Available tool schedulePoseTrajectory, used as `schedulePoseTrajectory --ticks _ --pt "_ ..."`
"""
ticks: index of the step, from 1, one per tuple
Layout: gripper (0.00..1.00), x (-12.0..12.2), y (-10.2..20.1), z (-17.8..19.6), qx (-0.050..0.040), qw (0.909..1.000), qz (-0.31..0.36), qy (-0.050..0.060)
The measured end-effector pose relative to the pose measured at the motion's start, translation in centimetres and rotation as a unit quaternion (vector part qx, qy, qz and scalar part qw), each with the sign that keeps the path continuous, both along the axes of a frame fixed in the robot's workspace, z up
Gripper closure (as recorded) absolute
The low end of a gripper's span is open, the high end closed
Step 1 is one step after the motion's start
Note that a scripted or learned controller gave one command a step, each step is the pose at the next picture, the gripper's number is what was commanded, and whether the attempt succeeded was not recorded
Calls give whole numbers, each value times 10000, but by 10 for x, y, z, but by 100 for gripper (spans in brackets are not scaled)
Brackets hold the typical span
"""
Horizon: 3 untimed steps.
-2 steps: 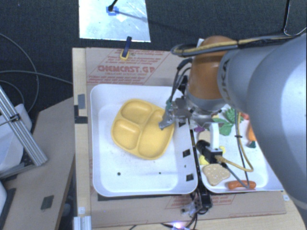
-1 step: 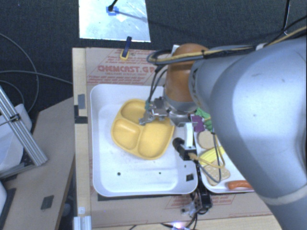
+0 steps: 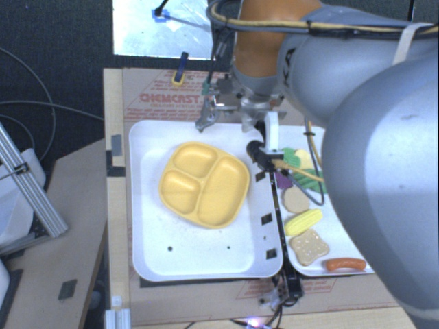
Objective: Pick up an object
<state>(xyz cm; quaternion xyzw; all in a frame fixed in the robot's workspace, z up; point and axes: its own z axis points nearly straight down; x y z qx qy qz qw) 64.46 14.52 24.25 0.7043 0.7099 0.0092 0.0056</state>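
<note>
My gripper (image 3: 226, 120) hangs over the far edge of the left bin (image 3: 147, 252), just beyond the yellow three-part plate (image 3: 204, 183) that lies in the middle of that bin. Its two fingers stand apart, open, with nothing between them. In the right bin (image 3: 300, 266) lie a green toy (image 3: 292, 159), a purple piece (image 3: 302, 181), a round tan biscuit (image 3: 296, 200), a yellow corn cob (image 3: 303, 221), a tan cracker (image 3: 311, 246) and an orange sausage (image 3: 345, 264). The arm hides most of the right bin.
Brown cardboard (image 3: 158, 96) lies under the bins, with a blue and yellow tool (image 3: 180, 70) on it at the back. A shiny sheet (image 3: 159, 18) lies behind that. A metal frame (image 3: 31, 184) stands at the left.
</note>
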Motion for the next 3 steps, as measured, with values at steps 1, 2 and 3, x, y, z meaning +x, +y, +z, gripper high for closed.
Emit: schedulePoseTrajectory --ticks 1,2,3 --pt "0 -16 15 75 -8 10000 -3 54" --pt "0 -66 41 -81 -36 9998 -2 179" --pt "100 -60 40 -61 -19 9999 -2 98"
